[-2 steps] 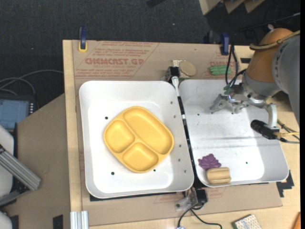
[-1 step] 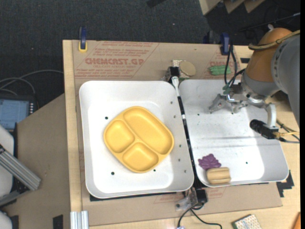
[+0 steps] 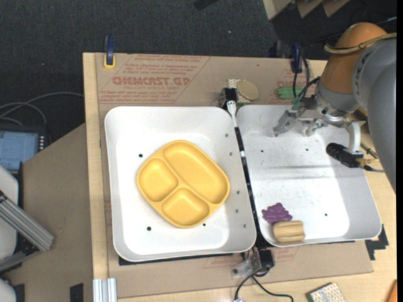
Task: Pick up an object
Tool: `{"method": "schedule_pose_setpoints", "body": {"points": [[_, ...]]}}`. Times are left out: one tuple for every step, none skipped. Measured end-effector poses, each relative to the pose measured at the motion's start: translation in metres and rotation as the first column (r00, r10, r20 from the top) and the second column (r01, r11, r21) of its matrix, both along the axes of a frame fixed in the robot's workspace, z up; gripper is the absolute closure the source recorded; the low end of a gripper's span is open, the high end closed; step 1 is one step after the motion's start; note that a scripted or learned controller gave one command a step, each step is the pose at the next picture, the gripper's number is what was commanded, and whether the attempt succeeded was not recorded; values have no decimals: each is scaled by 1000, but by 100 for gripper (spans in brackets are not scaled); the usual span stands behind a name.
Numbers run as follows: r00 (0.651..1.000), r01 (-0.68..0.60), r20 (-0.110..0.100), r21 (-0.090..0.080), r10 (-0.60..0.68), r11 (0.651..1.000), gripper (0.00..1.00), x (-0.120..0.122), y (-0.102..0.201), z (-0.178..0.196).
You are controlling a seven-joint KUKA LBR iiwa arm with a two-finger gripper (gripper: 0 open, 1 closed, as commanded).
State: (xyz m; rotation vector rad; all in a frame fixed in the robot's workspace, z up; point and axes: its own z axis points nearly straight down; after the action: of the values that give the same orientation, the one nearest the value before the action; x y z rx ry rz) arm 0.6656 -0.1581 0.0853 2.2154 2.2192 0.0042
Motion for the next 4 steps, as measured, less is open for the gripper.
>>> {"method": "schedule_pose_setpoints", "body": {"points": [[1000, 3, -3, 16, -3, 1000, 0, -27, -63, 1], [1000, -9, -9, 10, 9, 1000, 0, -45, 68, -1], [1000, 1, -5, 3, -1, 1000, 100, -44, 58, 10], [1000, -7, 5, 5, 7, 1000, 100, -60, 135, 106]]}}
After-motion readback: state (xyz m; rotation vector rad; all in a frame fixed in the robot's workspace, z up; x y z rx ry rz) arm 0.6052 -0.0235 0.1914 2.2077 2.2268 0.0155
